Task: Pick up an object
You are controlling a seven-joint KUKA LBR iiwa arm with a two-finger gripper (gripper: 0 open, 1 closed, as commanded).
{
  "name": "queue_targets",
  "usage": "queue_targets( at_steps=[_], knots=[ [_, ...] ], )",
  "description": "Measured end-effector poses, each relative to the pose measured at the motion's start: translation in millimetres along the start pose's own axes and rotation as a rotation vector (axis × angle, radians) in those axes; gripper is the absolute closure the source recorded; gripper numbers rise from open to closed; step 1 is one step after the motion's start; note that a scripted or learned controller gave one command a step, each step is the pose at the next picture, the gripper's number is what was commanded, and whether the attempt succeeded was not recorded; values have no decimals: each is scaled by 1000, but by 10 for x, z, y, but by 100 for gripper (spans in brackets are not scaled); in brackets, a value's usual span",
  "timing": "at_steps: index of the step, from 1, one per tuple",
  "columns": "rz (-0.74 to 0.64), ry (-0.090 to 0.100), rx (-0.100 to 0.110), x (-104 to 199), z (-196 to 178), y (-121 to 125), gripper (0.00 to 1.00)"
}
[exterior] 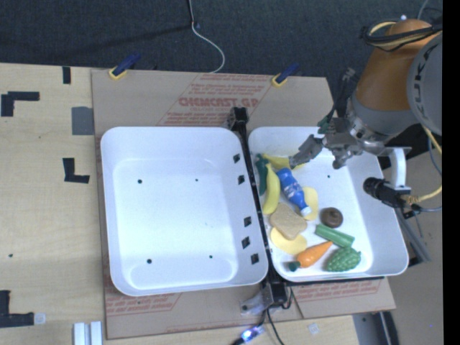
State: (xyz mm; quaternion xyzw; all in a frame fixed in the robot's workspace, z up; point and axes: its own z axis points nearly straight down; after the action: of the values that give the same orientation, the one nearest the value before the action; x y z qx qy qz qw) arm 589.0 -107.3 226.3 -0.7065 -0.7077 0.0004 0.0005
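clearly the gripper (314,149) hangs over the upper part of the right bin (374,214), jaws spread with nothing between them. below it, centre right of the frame, lie a blue bottle (293,190), banana (272,195) and carrot (315,254), crowded within reach.

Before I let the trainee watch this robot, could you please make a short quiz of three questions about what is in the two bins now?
1. True or false: the blue bottle lies in the right bin.
2. Which item lies nearest the front edge of the right bin? A) orange carrot B) brown round piece C) blue bottle
3. Fill in: the gripper hangs above the ____ bin.

Key: 1 true. 2 A, the carrot lies beside the green bumpy piece at the front. 3 right; the toys are piled there, and the left bin holds none.
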Motion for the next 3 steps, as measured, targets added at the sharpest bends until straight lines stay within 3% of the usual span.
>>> queue_targets(
  at_steps=[1,2,3],
  knots=[
    [0,-2,6,-219,963,498,0],
    [-2,-1,3,-228,1456,790,0],
    [-2,-1,5,-226,1326,784,100]
  ],
)
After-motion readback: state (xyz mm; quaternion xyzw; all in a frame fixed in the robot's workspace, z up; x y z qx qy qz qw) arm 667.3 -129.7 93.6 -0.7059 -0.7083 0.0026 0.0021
